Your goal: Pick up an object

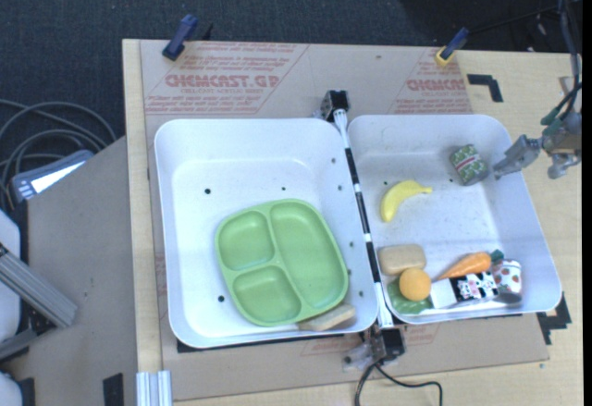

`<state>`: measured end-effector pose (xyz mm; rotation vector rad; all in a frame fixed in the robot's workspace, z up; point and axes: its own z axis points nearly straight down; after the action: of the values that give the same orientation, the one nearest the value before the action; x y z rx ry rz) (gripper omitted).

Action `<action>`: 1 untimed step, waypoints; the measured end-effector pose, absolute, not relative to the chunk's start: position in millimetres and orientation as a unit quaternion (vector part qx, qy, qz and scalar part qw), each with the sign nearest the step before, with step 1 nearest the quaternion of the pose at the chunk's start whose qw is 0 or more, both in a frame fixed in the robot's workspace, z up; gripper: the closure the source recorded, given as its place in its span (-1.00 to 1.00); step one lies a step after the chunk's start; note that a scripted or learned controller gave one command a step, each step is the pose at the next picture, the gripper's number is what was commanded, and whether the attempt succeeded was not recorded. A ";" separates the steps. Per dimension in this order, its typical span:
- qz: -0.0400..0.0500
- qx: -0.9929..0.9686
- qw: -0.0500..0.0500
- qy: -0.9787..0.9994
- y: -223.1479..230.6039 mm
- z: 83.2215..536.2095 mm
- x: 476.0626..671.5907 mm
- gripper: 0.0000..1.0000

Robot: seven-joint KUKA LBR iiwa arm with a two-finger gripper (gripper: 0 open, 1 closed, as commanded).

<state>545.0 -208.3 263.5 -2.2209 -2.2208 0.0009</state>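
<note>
At the right bin's (518, 182) far edge, your gripper (514, 157) is hovering just beside the small green can (468, 164) (likely light, stiff, slippery—take its sides), though I cannot tell how the pincer stands.

My bench (231, 71) is a pale board with red lettering printed across its far part. Two shallow white bins sit directly on it, side by side and touching along their inner walls: the left bin (185, 164) and the right bin (527, 210). A blue clamp (178, 36) grips the far left corner of the board, and a yellow one (451, 45) the far edge toward the right. A small black clip (335, 102) sits where the bins meet at the far side; another fitting (384, 344) at the near side looks like a clip too, though I can't be sure.
</note>
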 end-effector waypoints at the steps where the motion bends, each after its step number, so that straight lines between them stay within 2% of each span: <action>1: 0.001 -0.707 0.001 -0.707 -210.4 121.5 610.2 -1.00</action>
<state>610.2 -210.4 121.5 -2.2185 -2.2209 0.0017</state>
